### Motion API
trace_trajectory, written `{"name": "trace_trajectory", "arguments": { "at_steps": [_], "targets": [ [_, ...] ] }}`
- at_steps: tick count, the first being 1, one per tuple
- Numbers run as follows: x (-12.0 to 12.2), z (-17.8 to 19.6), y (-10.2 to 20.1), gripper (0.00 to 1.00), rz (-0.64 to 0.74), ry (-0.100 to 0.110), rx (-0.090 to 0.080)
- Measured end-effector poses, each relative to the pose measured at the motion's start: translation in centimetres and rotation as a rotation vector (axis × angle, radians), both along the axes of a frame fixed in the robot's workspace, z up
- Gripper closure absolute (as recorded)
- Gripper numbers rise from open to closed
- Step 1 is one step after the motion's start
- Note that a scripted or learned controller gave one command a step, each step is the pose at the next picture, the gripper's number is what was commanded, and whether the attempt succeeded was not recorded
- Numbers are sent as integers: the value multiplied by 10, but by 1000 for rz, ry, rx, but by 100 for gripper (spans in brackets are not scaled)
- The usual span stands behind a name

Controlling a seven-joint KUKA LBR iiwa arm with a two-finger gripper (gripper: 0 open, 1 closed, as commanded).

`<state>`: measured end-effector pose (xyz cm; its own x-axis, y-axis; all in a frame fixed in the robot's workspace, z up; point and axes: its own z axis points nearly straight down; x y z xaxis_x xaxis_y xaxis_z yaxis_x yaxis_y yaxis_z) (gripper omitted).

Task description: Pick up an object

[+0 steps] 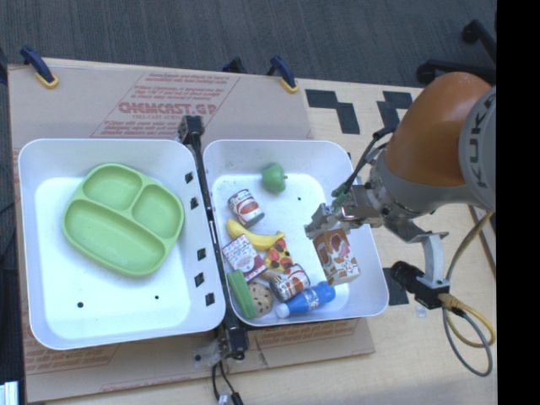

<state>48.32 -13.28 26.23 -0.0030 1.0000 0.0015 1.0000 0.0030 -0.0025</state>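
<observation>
From my seat, the thing nearest the gripper (325, 223) is a reddish-brown carton (337, 256) lying flat near the right wall of the right bin (364, 174); its face carries a picture and some print, but I cannot read any of it. The gripper sits just above the carton's upper edge, and I cannot tell whether it is touching it, nor whether the tool is open or closed, as the wrist hardware hides that part. To the left lie a small red can (244, 207) with a white label, a banana (253, 235), a red-and-white packet (241, 255), a second red can (289, 283), a cookie (260, 298), a green bar (238, 294) and a blue-and-white bottle (305, 301), all crowded and partly overlapping, their labels too small to make out. A green apple (272, 177) lies apart near the far wall. The left bin (34, 226) holds a green divided plate (124, 218). Behind the bins, the cardboard sheet (169, 99) reads "CHEMCAST GP" in red; the smaller lines are illegible. The arm (434, 142) comes in from the right, its orange band bulking over the bin's corner, "KU" visible on the grey casing at the frame's edge.
</observation>
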Motion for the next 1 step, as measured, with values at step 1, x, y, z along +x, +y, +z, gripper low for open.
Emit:
{"name": "trace_trajectory", "arguments": {
  "at_steps": [1],
  "targets": [
    [-7,-11,60,100,5,1,-1]
  ]
}}
